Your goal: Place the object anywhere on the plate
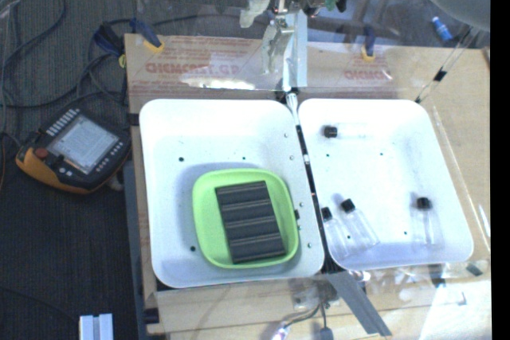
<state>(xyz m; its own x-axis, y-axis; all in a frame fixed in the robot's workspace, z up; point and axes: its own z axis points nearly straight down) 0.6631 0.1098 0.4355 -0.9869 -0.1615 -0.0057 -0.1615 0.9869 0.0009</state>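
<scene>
A dark grey ridged block (pixel 251 220) lies flat on the green square plate (pixel 204 199), in the front half of the left bin (pixel 163 163). It sits inside the plate's rim, slightly right of the plate's centre. My gripper (pixel 285 64) hangs high behind the bins, over the seam between them and well away from the plate. It is open, with nothing between its fingers.
The right bin (pixel 390 163) holds clear vials with black caps: one at the back (pixel 329 131), two toward the front (pixel 348 207) (pixel 422 205). A cardboard sheet (pixel 199 64) lies behind the bins. A teach pendant (pixel 76 147) rests on the floor at the left.
</scene>
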